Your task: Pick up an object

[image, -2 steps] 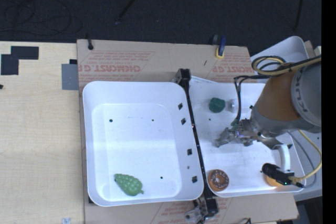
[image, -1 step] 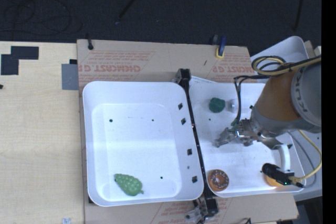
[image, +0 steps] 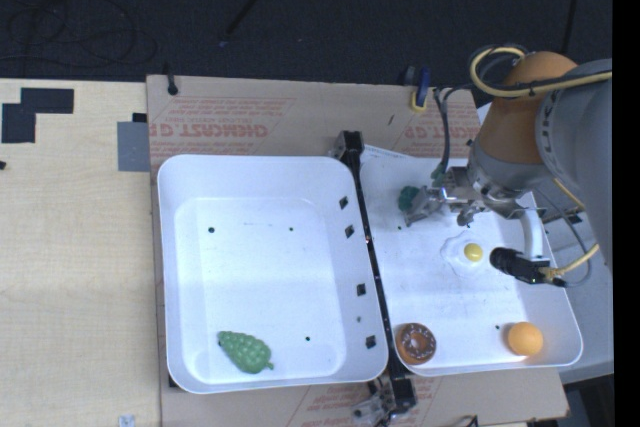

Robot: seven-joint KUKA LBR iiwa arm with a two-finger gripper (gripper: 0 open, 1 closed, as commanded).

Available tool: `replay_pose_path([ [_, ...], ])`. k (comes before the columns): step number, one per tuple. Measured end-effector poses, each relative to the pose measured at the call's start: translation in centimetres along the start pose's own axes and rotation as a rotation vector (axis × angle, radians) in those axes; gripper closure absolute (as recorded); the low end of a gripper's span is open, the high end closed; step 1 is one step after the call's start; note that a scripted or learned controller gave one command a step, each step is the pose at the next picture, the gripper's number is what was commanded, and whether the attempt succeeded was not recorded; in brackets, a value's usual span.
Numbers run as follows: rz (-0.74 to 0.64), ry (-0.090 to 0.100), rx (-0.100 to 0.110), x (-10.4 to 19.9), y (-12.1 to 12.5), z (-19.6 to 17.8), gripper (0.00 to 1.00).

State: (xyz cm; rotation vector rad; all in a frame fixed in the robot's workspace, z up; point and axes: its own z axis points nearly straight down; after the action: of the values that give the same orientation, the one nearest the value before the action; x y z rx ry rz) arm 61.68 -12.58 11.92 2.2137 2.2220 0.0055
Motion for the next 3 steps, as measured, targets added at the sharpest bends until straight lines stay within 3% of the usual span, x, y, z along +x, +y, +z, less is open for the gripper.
replay_pose_path([
  [1, 0.0, 0.003, 0.011, 4.9, 0.8, 3.4, 0.0],
  [2, 0.001, 0.001, 0.006, 3.2, 2.8, 3.2, 0.0],
  [3, 0.002, 0.001, 0.011, 4.5, 1.6, 3.2, 0.0],
])
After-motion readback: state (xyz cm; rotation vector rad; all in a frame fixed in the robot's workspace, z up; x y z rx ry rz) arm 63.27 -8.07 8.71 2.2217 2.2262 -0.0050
